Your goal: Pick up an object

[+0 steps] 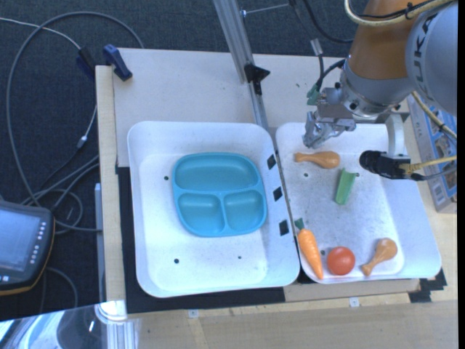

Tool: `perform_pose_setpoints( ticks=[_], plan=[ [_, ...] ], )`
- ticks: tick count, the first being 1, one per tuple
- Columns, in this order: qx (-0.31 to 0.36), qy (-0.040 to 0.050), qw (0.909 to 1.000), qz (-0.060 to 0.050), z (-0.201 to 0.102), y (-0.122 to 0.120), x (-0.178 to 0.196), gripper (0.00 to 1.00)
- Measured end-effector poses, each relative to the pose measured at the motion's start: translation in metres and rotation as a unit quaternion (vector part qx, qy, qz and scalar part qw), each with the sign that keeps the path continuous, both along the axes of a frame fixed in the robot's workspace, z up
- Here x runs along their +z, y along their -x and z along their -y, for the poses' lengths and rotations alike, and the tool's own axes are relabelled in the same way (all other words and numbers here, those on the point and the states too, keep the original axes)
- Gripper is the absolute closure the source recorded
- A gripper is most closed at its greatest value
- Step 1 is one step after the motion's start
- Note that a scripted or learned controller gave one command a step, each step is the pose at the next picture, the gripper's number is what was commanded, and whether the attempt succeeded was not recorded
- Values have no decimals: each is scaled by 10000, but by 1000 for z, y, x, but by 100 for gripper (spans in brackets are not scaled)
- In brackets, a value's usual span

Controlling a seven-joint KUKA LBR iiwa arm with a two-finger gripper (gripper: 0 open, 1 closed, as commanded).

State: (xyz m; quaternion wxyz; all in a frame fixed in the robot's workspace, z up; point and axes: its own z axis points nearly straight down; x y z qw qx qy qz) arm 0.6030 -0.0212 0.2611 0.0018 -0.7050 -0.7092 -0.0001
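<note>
A: Since the gripper [317,138] hangs at the far end of the right bin [407,217], the nearest target is the drumstick [320,158] lying on the bin floor just below it. It looks like a hard plastic toy: light, stiff, smooth, probably slippery. Fat end to the right, thin bone end to the left.

B: Where should it grab?

A: Across the thick body, not the narrow end, which could likely pivot or squirt out.

B: Gripper state?

A: The fingers look slightly apart, pointing down, with nothing between them. They sit just above the drumstick, and contact can't be judged from this angle.

B: Other candidates?

A: A green block [344,186] mid-bin, a carrot [310,252] and a tomato [341,259] at the near edge, and a second drumstick [380,255] beside them. The tomato is round, so it probably rolls. The left bin [145,217] holds a blue divided plate [217,193], too flat for the fingers to grip easily.
</note>
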Motion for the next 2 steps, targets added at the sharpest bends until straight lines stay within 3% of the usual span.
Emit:
perform_pose_setpoints(
  ticks=[2],
  plan=[
    [8, -2, 10000, 19, -103, -7, -6, 100]
  ],
)
